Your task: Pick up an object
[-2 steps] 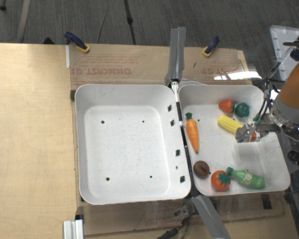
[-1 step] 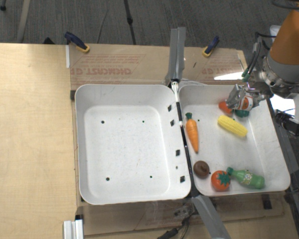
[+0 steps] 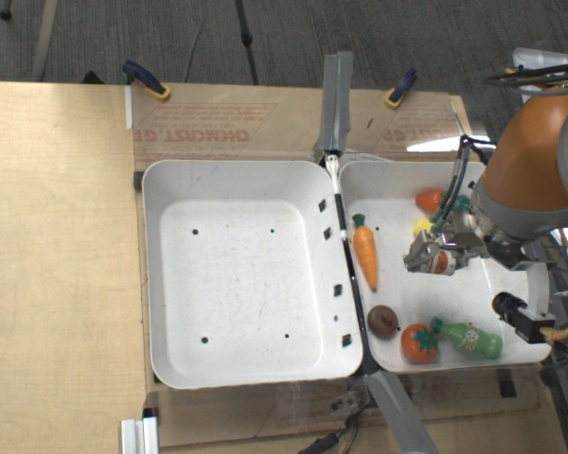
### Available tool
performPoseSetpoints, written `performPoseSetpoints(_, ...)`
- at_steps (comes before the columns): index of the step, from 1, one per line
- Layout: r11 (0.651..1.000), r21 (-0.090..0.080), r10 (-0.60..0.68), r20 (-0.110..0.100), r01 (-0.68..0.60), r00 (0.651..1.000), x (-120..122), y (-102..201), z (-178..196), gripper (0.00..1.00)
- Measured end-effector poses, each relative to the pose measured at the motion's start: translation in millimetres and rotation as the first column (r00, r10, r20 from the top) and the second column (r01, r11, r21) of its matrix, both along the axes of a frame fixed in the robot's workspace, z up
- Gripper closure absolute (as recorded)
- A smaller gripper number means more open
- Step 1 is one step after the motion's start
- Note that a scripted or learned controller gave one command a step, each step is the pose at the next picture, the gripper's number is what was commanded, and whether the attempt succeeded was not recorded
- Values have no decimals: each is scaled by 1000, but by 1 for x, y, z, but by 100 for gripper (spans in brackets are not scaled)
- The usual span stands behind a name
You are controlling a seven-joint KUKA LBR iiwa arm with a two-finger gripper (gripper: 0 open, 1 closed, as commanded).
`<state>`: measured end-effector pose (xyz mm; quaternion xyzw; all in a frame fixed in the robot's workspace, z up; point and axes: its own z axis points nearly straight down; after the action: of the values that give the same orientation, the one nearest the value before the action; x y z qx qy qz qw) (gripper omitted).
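Observation:
The right bin (image 3: 398,192) holds several toy foods. An orange carrot (image 3: 364,253) with a green top lies along its left wall. A brown round item (image 3: 383,321) and a red tomato (image 3: 419,342) sit near the front edge, beside a green bottle-shaped toy (image 3: 470,339). An orange-red piece (image 3: 429,200) and a small yellow piece (image 3: 422,227) lie toward the back. My gripper (image 3: 428,256) is lowered into the middle of the right bin, right of the carrot, with a reddish object partly hidden under it.
The left bin (image 3: 241,272) stands beside the right one, with a grey divider bar (image 3: 336,102) behind their joint. Two clamps (image 3: 147,78) hold cardboard at the back. A wooden benchtop (image 3: 57,253) stretches left.

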<state>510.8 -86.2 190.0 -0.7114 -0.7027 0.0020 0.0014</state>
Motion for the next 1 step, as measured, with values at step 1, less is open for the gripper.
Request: performPoseSetpoints(1,1000,-1,-16,2,16,1000,83,61,48,100)
